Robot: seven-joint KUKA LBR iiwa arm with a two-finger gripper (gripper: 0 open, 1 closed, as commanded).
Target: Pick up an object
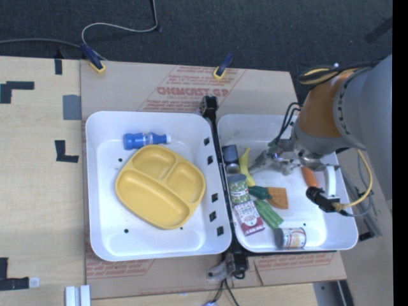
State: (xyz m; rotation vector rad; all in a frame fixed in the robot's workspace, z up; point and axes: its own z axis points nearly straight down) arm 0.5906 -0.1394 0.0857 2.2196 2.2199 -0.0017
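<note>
White plastic forms both bins: the left bin [102, 190] carries a yellow divided plate [160, 185] lying flat with a blue-capped bottle [145, 139] just above it, its long axis running left to right and its blue end toward the left. The right bin [331, 238] is more crowded. Along its left wall, from far to near, sit a small dark block [229, 153], a yellow banana-like piece [245, 164], a small labelled jar [238, 190] and a red-and-white packet [250, 217]. A green vegetable-shaped toy [266, 210] lies slantwise from upper left to lower right, overlapping the packet's edge, with an orange wedge [278, 197] touching it on the right. A tin can [292, 238] rests on its side near the front wall, its long axis left to right. An orange carrot-like piece [310, 176] stands near the arm's wrist, partly hidden by it, running roughly far to near.

The grey arm [331, 110] with its orange band enters from the right, trailing black and yellow cables over the bin's right side. Its gripper [255, 164] reaches leftward and low into the right bin, tip close beside the banana-like piece and just above the jar. Whether anything is between the tips, or how wide they stand, cannot be told. Both bins rest on a cardboard sheet [185, 94] fixed by two yellow-and-blue clamps [94, 60] at its far edge.
</note>
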